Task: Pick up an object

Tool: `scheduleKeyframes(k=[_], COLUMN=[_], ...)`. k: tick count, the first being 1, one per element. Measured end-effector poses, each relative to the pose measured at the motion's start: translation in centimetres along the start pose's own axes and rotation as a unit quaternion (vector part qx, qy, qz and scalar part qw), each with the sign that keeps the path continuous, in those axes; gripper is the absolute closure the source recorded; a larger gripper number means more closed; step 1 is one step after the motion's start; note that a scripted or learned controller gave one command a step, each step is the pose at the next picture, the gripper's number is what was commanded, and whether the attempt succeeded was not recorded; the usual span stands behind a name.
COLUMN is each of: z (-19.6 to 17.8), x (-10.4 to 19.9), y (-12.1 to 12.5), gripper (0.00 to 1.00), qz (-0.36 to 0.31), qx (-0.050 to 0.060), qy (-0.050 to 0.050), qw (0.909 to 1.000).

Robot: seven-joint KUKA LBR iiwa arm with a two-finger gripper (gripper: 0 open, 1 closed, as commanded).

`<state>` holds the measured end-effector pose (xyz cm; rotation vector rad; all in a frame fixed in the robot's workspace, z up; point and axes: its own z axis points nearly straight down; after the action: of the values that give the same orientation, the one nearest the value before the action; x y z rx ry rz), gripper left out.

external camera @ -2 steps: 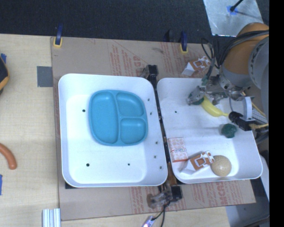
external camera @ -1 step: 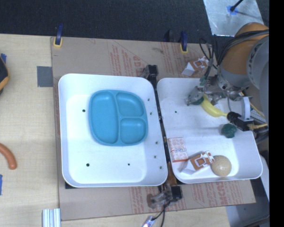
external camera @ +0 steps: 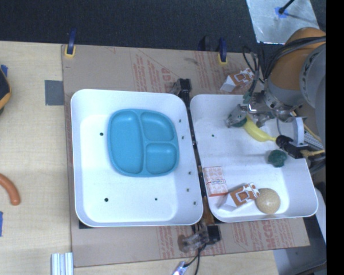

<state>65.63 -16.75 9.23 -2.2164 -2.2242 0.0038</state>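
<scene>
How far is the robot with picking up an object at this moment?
Done: the gripper is low in the right bin, beside the yellow banana. In hand: nothing visibly; the view does not show any object between its fingers. Left: the grasp and lift. The banana, green object, tan ball and cartons all lie in the bin.

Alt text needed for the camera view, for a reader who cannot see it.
The gripper hangs low in the right bin next to a yellow banana, with a green object, a tan ball and small cartons nearby. The left bin holds a blue divided plate.
</scene>
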Motion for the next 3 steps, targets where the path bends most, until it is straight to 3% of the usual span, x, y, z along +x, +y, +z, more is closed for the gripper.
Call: scheduleKeyframes(k=[3], z=[-0.2], x=[-1.0], y=[0.0], gripper=[0.0], qz=[0.0], qx=[-0.001], qy=[0.0], qw=[1.0])
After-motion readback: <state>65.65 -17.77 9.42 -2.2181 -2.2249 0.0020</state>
